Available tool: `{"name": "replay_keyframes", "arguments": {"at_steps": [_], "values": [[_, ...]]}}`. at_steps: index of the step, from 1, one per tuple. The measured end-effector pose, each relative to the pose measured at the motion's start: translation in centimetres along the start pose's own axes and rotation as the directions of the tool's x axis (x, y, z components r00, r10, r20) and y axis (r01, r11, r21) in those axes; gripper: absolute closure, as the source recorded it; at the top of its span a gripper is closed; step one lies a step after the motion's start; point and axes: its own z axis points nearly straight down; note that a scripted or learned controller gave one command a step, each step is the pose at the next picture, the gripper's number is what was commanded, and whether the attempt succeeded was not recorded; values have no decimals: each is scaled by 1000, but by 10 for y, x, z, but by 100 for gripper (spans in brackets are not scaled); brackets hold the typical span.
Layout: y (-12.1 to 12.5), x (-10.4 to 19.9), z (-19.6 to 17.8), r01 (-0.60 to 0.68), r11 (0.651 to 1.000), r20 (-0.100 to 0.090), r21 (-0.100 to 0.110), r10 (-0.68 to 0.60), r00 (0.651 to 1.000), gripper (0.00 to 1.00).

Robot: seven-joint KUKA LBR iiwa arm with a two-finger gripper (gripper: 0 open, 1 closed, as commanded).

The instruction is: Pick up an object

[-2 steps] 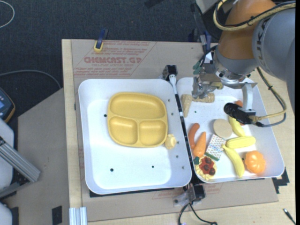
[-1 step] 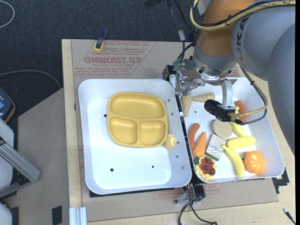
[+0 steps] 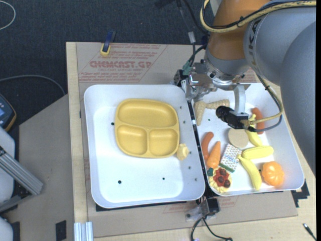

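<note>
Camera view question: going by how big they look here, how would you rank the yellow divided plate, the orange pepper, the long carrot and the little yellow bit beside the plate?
Largest to smallest, as they look here:
1. yellow divided plate, by far
2. carrot and orange pepper: too alike in area to rank, one long and thin, one round
3. small yellow piece by the plate's corner

Looks like a robotics lab, probably: grey arm (image 3: 281, 39) over two white bins (image 3: 100, 149) on a paper-covered bench (image 3: 125, 59), loose cables (image 3: 30, 79), dark carpet.

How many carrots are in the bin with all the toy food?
2. Both lie side by side at the right bin's left edge: one carrot nearest the divider, the other carrot just right of it. The arm may hide more.
</note>
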Motion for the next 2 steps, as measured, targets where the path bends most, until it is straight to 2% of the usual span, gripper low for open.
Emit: {"name": "replay_keyframes", "arguments": {"at_steps": [1, 2], "values": [[3, -5, -19, -1, 1000, -1, -2, 1, 1000, 100], [12, -5, -1, 0, 1000, 0, 3, 0, 1000, 100]]}}
